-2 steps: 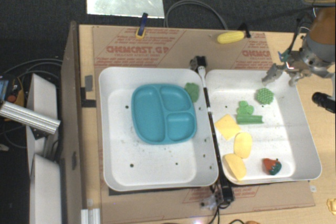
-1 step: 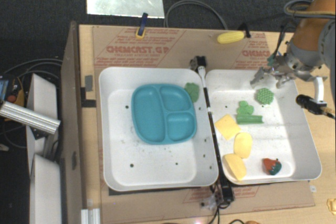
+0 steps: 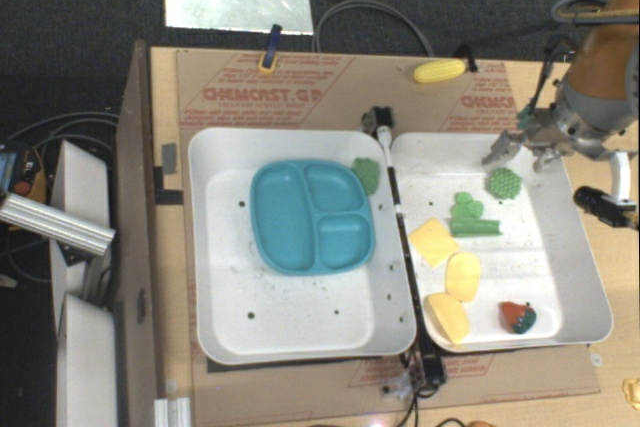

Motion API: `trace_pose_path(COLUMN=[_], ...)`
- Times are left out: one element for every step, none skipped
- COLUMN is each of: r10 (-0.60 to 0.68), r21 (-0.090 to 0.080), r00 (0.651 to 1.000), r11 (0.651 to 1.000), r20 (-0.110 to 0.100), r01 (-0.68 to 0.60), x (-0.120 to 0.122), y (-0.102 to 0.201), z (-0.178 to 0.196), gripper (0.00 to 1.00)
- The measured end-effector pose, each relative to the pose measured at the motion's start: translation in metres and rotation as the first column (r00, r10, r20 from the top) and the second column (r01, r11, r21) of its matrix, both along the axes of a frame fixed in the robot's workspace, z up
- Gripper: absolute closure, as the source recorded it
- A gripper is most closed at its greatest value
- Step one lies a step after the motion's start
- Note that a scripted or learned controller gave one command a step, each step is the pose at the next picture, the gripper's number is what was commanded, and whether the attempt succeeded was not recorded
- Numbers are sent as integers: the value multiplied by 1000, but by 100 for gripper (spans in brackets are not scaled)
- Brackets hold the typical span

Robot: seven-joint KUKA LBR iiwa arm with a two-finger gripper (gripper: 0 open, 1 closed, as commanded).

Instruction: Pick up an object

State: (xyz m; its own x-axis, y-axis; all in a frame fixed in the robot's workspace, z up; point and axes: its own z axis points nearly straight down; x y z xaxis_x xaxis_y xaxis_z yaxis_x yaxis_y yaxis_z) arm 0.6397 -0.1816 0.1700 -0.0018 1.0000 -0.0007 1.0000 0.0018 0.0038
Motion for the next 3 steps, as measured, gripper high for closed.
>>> trace_pose_path(r10=[-1, 1, -2], r21=[-1, -2, 0], r00=[1000, 1000, 1000], r11=[1000, 1000, 1000], r20=[-2, 3, -5], r01=[1, -1, 2], x=[18, 20, -42], y=[-26, -25, -26], z=[-71, -56, -46], gripper=[0, 100, 100])
